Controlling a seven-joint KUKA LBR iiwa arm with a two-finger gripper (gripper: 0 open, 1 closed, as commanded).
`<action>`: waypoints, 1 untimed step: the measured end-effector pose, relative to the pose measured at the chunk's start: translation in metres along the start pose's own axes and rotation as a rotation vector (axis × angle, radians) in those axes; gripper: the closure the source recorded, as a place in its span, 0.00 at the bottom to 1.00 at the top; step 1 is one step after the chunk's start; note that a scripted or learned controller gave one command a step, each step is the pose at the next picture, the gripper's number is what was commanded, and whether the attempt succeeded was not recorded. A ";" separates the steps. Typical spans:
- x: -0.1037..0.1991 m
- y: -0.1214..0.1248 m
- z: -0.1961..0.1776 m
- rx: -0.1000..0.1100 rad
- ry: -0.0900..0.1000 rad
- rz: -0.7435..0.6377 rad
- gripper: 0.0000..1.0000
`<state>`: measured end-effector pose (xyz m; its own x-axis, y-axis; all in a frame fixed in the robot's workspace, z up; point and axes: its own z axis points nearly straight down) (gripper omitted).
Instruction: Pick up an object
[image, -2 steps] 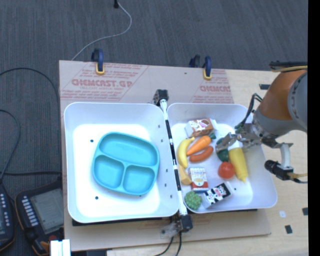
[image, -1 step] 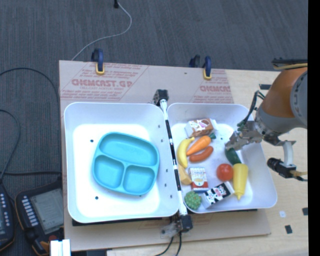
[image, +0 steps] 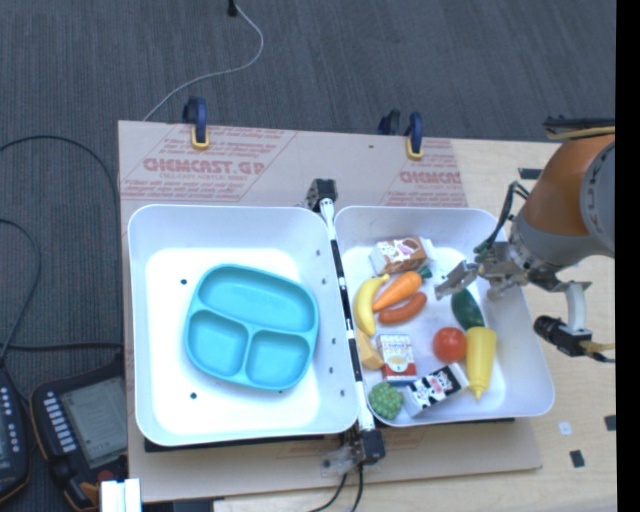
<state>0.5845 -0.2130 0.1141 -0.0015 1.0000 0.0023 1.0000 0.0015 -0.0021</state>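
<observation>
Over the right bin (image: 520, 395), our end effector (image: 462, 279) hovered with fingers spread, pinching nothing, just above the green pepper (image: 467, 308) lying beside the tomato (image: 450, 344). We judged a straight descent astride the pepper would serve best.

arm (image: 580, 200): grey casing | orange band above wrist | tool (image: 470, 277): metallic grey, dark cabling
</observation>
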 end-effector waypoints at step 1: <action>0.072 -0.068 0.025 -0.014 -0.007 0.002 0.00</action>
<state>0.5164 -0.1408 0.0894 0.0009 1.0000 -0.0052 0.9999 -0.0008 0.0116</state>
